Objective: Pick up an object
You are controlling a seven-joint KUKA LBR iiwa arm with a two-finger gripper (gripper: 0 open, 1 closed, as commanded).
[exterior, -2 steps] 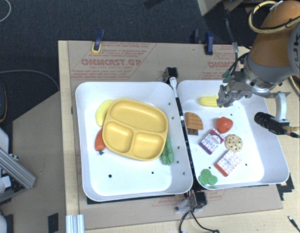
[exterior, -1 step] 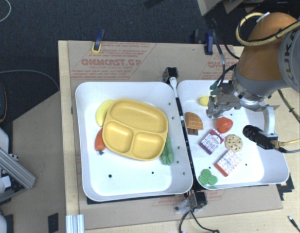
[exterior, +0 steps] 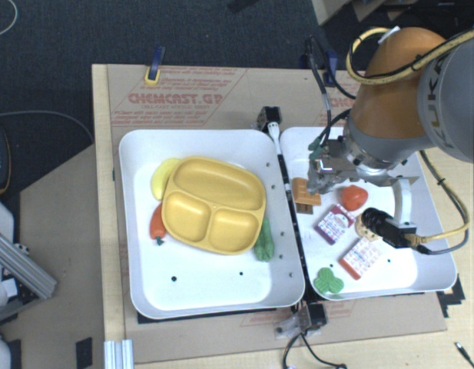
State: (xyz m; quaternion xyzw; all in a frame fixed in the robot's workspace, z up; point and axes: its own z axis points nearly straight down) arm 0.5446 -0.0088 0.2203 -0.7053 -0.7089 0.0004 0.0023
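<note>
A green toy [exterior: 327, 281] lies at the near rim of the right bin [exterior: 432, 271], with a red-and-white packet [exterior: 360, 258] just behind it and a second packet [exterior: 333, 225] further in — open white floor remains along that bin's right side. In the left bin [exterior: 137, 206], a yellow divided tray [exterior: 213, 204] fills the middle, a red piece [exterior: 157, 224] and a green piece [exterior: 264, 241] tucked at its edges, bare floor near its front. Further back, the arm [exterior: 398, 91] bends down from the right, its jaws [exterior: 323, 177] low beside an orange block [exterior: 303, 194] and a red tomato-like toy [exterior: 353, 197]; whether they are clenched cannot be told
</note>
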